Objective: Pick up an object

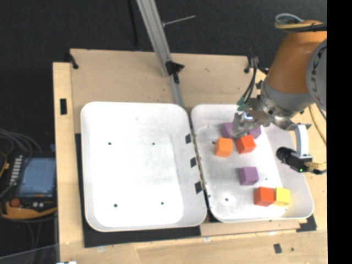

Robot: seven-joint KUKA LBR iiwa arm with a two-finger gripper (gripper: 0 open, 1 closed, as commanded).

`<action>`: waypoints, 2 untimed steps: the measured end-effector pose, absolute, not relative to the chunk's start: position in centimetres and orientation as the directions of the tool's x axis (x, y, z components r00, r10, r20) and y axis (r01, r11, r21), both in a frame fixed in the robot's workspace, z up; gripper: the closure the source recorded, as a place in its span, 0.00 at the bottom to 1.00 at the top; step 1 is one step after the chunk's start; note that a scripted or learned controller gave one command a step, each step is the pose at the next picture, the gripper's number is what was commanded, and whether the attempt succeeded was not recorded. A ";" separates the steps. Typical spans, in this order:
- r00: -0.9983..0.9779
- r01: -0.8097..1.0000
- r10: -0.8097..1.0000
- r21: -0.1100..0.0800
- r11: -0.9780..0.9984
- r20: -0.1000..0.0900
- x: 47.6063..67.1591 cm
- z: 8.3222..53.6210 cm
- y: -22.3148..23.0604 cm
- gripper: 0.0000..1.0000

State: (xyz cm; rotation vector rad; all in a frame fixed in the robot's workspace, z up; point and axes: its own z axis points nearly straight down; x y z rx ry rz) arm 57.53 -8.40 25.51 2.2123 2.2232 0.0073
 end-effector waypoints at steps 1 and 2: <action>-0.007 1.000 1.000 0.000 0.007 0.001 57.0 25.9 -3.5 1.00; -0.007 1.000 1.000 -0.001 0.007 0.001 56.3 24.9 1.8 1.00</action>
